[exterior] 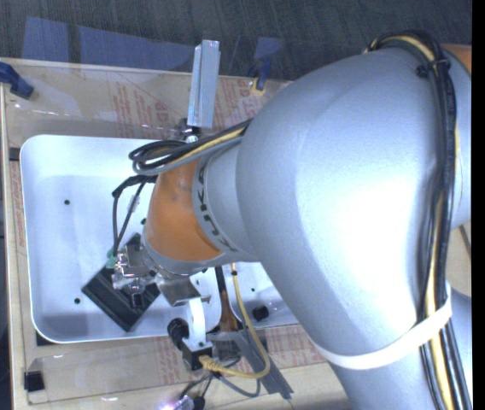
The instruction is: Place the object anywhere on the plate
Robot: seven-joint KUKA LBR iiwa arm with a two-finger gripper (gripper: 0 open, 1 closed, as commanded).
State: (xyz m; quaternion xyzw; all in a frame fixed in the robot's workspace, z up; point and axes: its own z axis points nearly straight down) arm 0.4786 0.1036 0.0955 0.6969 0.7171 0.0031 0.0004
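Note:
My grey arm [345, 203] reaches across from the right, and its orange band [174, 220] hangs over the left white bin [55, 169]. Below the band, the gripper [116, 301] is a dark block held low over the bin floor, near the front wall. It points toward the bin's front-left corner. The arm's bulk covers most of the right bin and whatever lies under the wrist.
Black cables [153, 156] loop off the wrist above the bin. A metal upright bar [204, 79] stands at the back of the bench. Blue clamps [8, 77] grip the back-left corner. A loose cable bundle [225, 366] hangs over the front edge.

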